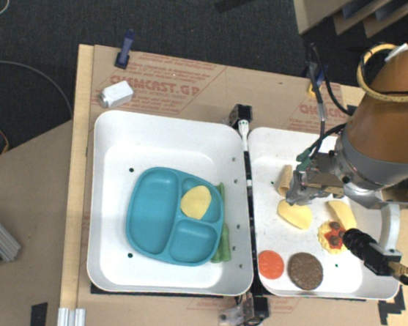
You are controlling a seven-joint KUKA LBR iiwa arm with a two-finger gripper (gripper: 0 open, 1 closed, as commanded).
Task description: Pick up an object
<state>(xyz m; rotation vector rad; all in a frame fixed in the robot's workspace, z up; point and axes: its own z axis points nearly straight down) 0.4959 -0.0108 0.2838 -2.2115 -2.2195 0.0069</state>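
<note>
My gripper (297, 197) hangs low in the right bin (265, 148), its dark fingers just above a pale yellow food piece (295, 215). A tan roll-like piece (284, 180) lies just left of the fingers. Also in this bin are a yellow wedge (342, 212), a small red and yellow item (330, 235), a red disc (271, 263) and a brown round patty (305, 271). The left bin (113, 147) holds a teal divided plate (155, 212) with a yellow oval piece (196, 202) on it and a green strip (222, 242) beside it.
A black divider clip (241, 115) sits at the top between the bins. The arm's orange and grey body (395, 108) overhangs the right bin's far right side. A small white block (116, 94) and a blue clip (123, 49) lie on the cardboard behind the left bin.
</note>
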